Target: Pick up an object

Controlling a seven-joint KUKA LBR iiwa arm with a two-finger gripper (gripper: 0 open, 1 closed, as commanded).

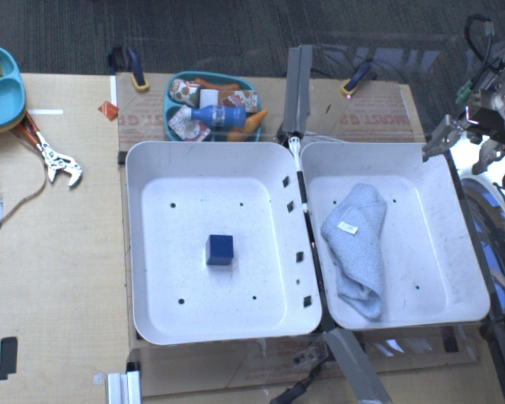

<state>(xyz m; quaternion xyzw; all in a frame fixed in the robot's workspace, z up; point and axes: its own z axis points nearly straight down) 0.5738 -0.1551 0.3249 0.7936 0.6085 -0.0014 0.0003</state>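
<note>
At the far right edge of the view we see the pincer (pixel 488 133) and the wrist hardware around it, hanging over the upper right corner of the right bin (pixel 442 225) — it is a tangle of dark and pale parts there, and we cannot tell how it is set or whether anything sits in it. Below and to its left, inside that right bin, a light blue cloth (pixel 358 247) lies crumpled, running from the middle of the bin toward its near edge, with a small white tag showing on its upper part. Across the divider, the left bin (pixel 151 284) holds a dark blue block (pixel 220 249), sitting alone near the bin's centre, well apart from the walls. Beyond the left bin, on the wooden counter (pixel 59 293), we find a small teal tray (pixel 212 108) packed with mixed items — a blue bottle and orange pieces among them. Further left lies a silver wrench (pixel 57 165), and at the upper left corner a light blue dish (pixel 0 87) is cut off by the frame. Two clamps with yellow grips sit along the counter's far edge.
</note>
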